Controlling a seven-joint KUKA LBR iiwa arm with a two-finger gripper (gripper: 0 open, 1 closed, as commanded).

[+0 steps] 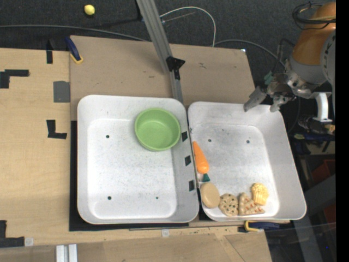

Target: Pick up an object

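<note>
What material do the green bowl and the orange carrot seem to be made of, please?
The green bowl looks like moulded plastic with a matte finish: one even colour, a smooth rounded rim, no strong glare. The orange carrot is probably a plastic toy: flat uniform orange, a smooth surface and a teal end piece. The view is too coarse to be certain of either.

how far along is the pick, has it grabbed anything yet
Nothing looks done. The pincer hangs open over the right white bin's far rim with nothing between its fingers. The orange toy carrot, tan oval bread piece and green plastic bowl lie untouched. Reaching, gripping and lifting remain.
</note>
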